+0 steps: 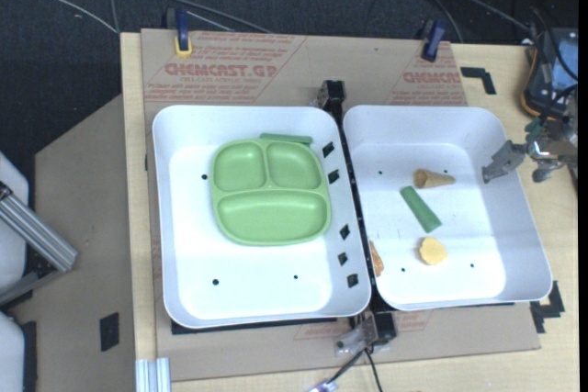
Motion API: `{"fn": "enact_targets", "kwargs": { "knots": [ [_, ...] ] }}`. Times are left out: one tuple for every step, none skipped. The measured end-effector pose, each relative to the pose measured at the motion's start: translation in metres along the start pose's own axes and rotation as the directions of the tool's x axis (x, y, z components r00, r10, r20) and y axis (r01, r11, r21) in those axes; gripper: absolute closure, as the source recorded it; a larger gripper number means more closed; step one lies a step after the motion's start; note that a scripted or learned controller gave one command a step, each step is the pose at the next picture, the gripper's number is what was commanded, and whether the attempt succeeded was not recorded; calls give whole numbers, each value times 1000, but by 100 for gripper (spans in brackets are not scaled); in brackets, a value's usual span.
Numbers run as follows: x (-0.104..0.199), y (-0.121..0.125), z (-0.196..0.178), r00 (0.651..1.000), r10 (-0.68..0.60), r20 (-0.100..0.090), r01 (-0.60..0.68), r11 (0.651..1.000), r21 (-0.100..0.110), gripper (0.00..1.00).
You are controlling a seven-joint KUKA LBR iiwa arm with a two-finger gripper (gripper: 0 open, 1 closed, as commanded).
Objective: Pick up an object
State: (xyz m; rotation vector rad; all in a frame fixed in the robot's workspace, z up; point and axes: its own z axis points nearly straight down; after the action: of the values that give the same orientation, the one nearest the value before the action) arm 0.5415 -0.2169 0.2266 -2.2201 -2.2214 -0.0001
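Green stick: lying flat near the middle of the right bin, slanted, apart from its neighbours.
Cone piece: just above the stick, toward the far wall.
Yellow lump: just below the stick, nearer the front.
Orange sliver: against the right bin's left wall.
Left bin: bearing a green divided plate.
Best approach: probably drop straight down on the stick, closing across its narrow width.
Gripper: at the right bin's right rim, well apart from the stick, reaching in low from the right.
Jaws: cannot tell whether parted or closed; nothing seen between them.
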Motion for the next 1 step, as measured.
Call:
{"fn": "enact_targets", "kwargs": {
  "knots": [
    [-6, 8, 54, 1000, 1, -2, -1, 1000, 5, 0]
  ]
}}
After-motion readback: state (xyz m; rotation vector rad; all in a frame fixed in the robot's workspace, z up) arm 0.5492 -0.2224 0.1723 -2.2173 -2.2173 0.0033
